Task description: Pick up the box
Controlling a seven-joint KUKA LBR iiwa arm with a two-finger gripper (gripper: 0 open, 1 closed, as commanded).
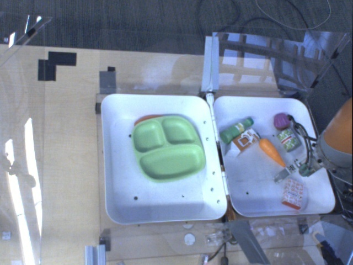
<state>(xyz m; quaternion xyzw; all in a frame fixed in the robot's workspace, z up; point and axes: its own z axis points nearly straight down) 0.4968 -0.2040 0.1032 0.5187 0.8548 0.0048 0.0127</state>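
A small white and orange box (245,141) lies in the right bin (259,203), near its left wall and beside a green bottle (236,129). A flat red and white patterned packet (293,192) lies near the bin's front right corner. My gripper (289,173) hangs low over the right side of the bin, between the carrot (271,150) and the packet, just above the packet. It is well to the right of the small box. Nothing shows in its grasp. The grey arm with its orange band (337,137) comes in from the right edge.
A purple item (282,120) and a small can (289,141) lie at the back right of the right bin. The left bin (116,203) holds a green divided plate (167,147) with something red under its back edge. A clear plastic guard (276,59) stands behind the right bin.
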